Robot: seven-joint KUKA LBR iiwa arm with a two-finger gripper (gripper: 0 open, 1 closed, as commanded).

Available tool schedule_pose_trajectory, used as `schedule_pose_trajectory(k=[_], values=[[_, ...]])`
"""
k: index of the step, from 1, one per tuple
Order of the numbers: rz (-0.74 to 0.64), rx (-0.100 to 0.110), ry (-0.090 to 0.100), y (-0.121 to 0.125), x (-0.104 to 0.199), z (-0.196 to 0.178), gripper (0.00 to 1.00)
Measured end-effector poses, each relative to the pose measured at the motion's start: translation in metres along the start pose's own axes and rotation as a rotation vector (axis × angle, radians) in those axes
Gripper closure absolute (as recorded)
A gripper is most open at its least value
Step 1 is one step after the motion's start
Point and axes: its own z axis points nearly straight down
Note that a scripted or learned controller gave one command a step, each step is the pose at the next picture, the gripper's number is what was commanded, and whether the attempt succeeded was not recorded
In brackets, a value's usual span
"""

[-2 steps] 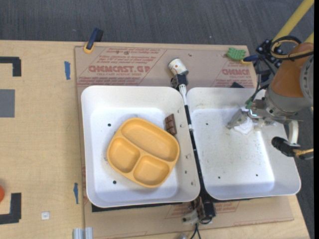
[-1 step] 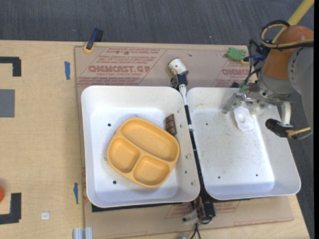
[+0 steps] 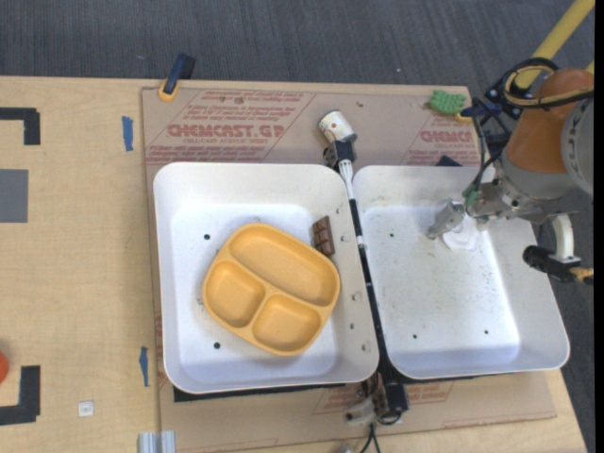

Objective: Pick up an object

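Observation:
A yellow three-compartment plate (image 3: pixel 272 289) lies flat in the left bin (image 3: pixel 179 253). Beside its upper right corner a small brown block (image 3: pixel 324 237) rests against that bin's right wall. In the right bin (image 3: pixel 528 343) a small pale whitish thing (image 3: pixel 463 242) lies near the far edge, hard to make out against the white floor. My gripper (image 3: pixel 445 222) hangs low over the right bin's far part, just left of and above the whitish thing. Nothing shows as held in it.
The grey arm with its orange band (image 3: pixel 543 135) reaches in from the right over the right bin's far right corner. A white and black device (image 3: pixel 336 130) stands behind the divide between the bins. A green piece (image 3: pixel 446 103) lies on the board behind.

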Motion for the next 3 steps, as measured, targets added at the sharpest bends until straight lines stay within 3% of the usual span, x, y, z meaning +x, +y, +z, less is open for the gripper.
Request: schedule_pose_trajectory(k=[1,2,3], values=[[0.001,-0.003,-0.002,0.001,0.000,-0.011,1.00],[0.225,-0.003,-0.002,0.011,0.056,-0.078,1.00],[0.225,-0.003,-0.002,0.010,0.056,-0.078,0.00]])
